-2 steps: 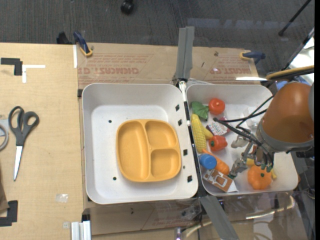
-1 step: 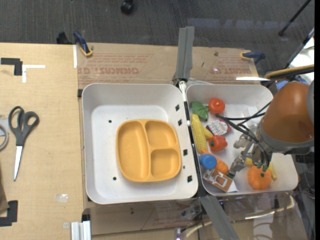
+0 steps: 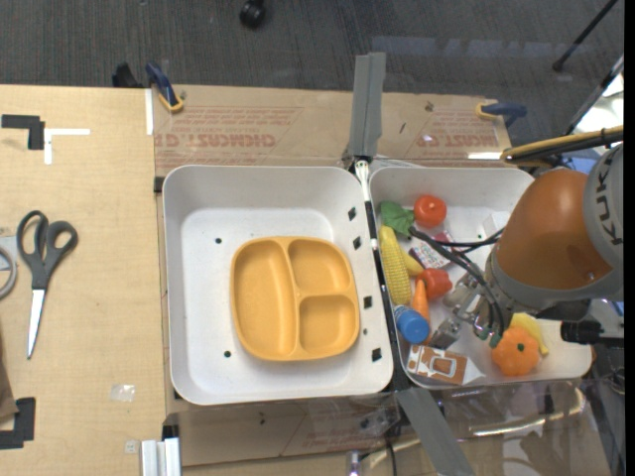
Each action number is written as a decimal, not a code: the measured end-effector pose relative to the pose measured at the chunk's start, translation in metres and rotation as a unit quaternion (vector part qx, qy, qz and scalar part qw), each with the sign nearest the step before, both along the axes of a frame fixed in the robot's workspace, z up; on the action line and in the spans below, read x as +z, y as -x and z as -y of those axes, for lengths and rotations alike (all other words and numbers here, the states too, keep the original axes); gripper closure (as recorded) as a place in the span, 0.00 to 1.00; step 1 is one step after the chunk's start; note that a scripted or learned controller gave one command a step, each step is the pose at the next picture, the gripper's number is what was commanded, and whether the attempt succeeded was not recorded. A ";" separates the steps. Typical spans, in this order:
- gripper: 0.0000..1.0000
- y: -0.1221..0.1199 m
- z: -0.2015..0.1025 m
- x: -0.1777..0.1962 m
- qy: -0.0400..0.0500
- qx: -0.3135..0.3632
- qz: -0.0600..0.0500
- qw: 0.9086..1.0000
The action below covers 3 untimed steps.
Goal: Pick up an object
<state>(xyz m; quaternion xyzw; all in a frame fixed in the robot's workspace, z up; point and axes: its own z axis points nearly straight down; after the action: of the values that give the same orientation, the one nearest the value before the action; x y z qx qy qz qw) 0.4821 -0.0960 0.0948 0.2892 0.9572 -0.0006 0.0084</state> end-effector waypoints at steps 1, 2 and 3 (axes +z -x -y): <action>0.00 -0.101 0.006 0.013 -0.003 -0.058 -0.006 0.998; 0.00 -0.106 0.001 0.008 -0.003 -0.099 0.001 0.995; 1.00 -0.108 0.001 0.019 -0.002 -0.097 0.004 0.995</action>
<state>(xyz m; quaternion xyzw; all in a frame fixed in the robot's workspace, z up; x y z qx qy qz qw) 0.5905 -0.0966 0.1135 0.3810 0.9245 0.0014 0.0118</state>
